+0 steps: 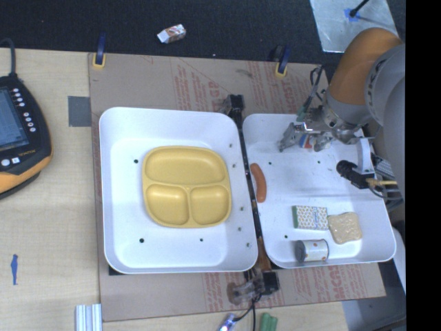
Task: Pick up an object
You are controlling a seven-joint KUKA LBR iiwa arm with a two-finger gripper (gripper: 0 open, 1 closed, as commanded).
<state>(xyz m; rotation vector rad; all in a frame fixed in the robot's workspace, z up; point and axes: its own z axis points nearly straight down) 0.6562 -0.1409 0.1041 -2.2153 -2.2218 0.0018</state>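
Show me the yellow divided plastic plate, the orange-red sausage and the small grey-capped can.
Yellow divided plastic plate (186, 185), camera view, on the ridge where its compartments meet.
Orange-red sausage (259, 182), camera view, mid-length of its body.
Small grey-capped can (313, 251), camera view, on its pale side.

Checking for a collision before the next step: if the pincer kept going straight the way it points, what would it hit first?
Probably the bare floor of the right bin: the pincer points down-left onto it, the sausage further along. Depth is unclear.
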